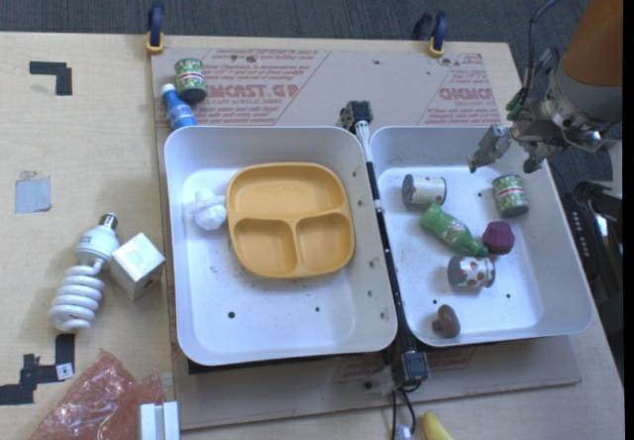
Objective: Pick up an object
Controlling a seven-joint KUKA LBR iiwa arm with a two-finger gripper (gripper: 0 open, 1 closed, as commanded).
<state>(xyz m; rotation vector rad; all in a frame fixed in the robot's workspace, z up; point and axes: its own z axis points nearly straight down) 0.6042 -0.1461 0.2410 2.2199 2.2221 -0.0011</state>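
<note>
My gripper (508, 157) hangs over the right bin's (555, 314) far right part, fingers spread open with nothing between them. Just below it stands a small green-labelled can (509, 195). Further left lies a white can (424, 191) on its side. A green bottle (452, 230) lies diagonally in the middle, next to a magenta ball-like object (498, 236). A cup with red spots (471, 273) and a brown lump (446, 321) sit nearer the front.
The left bin (198, 319) holds a yellow divided plate (291, 230) and a white lump (209, 215). A green can and blue bottle (184, 91) stand behind it. On the bench at left lie a light bulb (83, 275) and a white cube (138, 265).
</note>
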